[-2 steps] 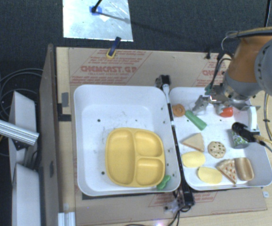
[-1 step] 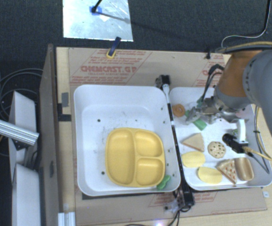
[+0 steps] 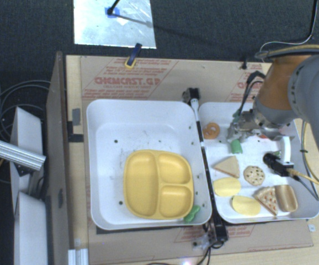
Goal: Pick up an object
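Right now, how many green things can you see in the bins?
2. One green piece lies in the right bin, just under the gripper. Another green piece sits in the left bin, beside the yellow tray. The arm may hide more.

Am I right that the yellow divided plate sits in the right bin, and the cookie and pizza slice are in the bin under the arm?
Not quite. The camera view shows the yellow divided plate in the left bin, not the right. The rest holds: the cookie and pizza slice lie in the right bin, where the arm reaches in.
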### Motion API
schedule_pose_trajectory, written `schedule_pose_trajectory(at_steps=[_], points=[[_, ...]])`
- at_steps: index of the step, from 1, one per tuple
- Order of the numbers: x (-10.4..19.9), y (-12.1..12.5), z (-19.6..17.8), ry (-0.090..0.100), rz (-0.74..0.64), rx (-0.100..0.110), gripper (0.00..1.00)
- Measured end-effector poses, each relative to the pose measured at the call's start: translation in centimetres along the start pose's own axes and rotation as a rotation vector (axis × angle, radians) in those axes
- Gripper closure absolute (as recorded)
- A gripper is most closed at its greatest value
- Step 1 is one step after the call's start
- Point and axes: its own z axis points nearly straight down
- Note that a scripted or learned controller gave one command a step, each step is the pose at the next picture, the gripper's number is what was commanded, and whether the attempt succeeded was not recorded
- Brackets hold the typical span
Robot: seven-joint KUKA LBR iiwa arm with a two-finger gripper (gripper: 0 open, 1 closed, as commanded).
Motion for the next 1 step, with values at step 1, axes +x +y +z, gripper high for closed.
schedule_pose_trajectory(at_steps=[1], points=[[7.70,-5.61,-12.50,0.003,-0.008,-0.004,1.00]])
